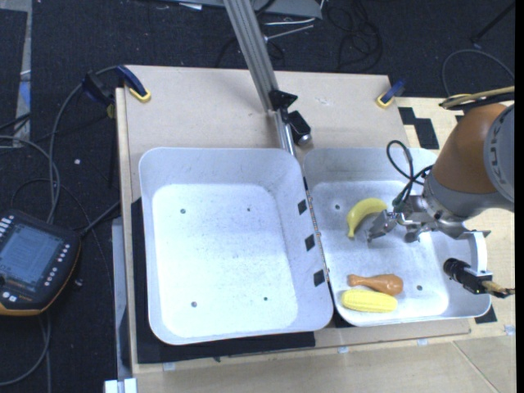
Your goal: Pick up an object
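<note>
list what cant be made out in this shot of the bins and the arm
- Gripper, camera view: too small and dark to tell its state or whether it touches the banana.
- Arm: cut off by the right edge.
- Right bin: its right wall is hidden by the arm.

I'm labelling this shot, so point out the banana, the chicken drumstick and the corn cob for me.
banana [363, 214]: camera view, middle of its curved body.
chicken drumstick [383, 283]: camera view, on its thick meaty end.
corn cob [368, 301]: camera view, centre of the cob.
</note>
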### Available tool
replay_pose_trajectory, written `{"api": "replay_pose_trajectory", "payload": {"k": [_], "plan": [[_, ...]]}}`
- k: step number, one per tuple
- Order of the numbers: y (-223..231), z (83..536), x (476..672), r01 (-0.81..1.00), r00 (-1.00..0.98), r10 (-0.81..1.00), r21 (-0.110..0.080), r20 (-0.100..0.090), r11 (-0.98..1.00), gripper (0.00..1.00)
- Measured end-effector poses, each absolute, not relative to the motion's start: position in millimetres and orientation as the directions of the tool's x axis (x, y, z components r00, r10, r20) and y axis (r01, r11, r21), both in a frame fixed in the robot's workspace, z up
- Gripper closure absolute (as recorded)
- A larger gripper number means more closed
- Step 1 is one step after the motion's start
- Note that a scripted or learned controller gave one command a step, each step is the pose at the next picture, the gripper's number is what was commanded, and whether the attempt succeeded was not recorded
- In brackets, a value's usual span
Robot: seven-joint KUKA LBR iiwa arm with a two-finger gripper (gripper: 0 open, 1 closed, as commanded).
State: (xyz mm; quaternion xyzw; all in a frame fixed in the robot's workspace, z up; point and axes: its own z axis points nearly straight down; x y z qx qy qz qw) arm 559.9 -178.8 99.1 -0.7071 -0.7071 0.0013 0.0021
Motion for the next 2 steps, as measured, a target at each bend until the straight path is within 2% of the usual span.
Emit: {"api": "replay_pose_trajectory", "payload": {"k": [1,2], "plan": [[-179,112,561.4,1.000,0.000,1.000,0.000,0.000,0.000,1.00],[-174,156,566.3,1.000,-0.001,1.000,0.003,-0.001,0.001,1.00]]}}
